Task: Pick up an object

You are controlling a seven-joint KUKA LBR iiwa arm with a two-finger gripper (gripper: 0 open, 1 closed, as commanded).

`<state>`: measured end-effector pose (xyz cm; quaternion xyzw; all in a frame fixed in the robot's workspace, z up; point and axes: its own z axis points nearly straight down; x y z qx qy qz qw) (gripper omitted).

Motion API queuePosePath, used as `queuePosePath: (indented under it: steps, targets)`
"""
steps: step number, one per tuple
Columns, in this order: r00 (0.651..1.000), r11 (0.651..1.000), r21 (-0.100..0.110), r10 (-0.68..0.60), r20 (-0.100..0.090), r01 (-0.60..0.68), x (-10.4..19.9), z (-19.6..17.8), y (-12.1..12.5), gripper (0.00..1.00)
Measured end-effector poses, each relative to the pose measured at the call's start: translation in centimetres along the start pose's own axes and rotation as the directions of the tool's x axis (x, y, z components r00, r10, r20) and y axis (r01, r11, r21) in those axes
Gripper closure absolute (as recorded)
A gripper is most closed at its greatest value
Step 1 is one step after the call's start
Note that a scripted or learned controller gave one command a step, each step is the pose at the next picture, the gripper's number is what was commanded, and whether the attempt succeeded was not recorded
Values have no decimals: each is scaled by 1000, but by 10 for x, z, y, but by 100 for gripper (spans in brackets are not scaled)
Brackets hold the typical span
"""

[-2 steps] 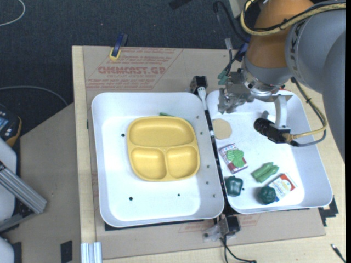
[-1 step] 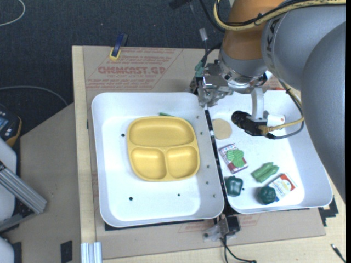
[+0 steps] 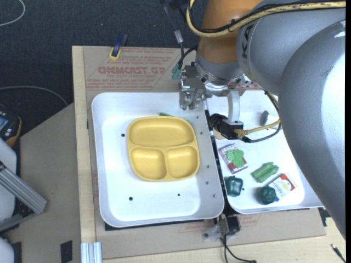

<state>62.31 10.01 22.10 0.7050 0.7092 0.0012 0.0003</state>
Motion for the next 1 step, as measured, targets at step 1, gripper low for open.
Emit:
queuePosePath:
  steps: [1]
  targets:
    - [1000,1000,-2,7,2,-7,-16,-1,7,100]
